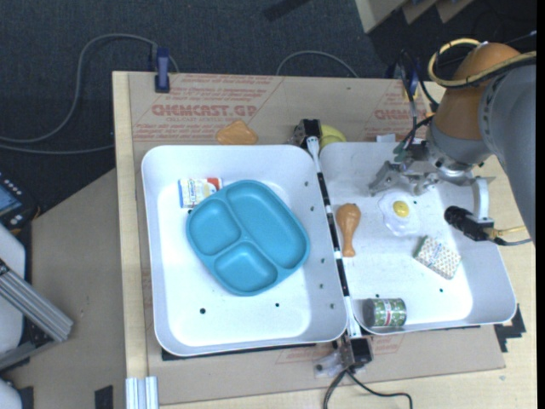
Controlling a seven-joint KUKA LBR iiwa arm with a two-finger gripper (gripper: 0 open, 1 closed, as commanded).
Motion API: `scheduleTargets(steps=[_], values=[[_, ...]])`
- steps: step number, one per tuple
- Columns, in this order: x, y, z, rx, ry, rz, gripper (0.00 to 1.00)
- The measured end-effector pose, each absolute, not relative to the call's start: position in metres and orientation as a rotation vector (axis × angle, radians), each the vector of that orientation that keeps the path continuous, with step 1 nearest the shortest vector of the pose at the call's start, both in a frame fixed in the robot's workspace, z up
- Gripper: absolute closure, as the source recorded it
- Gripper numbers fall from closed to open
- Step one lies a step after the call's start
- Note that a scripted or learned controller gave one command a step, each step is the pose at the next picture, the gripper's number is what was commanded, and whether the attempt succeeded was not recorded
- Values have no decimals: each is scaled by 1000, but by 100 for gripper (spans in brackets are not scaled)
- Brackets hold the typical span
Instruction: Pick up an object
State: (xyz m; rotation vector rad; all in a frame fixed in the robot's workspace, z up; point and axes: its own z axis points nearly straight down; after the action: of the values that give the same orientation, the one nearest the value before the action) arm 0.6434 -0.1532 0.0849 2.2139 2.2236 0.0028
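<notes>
In the right bin my gripper hangs at the back, just above a fried-egg toy, open with nothing between its fingers. A tan drumstick lies at this bin's left wall. A patterned packet rests to the right of the middle, and a small can lies on its side at the front edge. In the left bin there is a blue divided plate, with a small white carton at its back left.
A black part of the arm's fittings reaches over the right bin's right side. Behind the bins on the board lie an orange object and a yellow-green one. A black clip sits between the bins.
</notes>
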Motion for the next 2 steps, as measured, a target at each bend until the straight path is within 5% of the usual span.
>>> scheduleTargets(steps=[1, 2], values=[[612, -184, 95, 2226, 2220, -3, 0], [521, -203, 84, 2234, 2220, -8, 0]])
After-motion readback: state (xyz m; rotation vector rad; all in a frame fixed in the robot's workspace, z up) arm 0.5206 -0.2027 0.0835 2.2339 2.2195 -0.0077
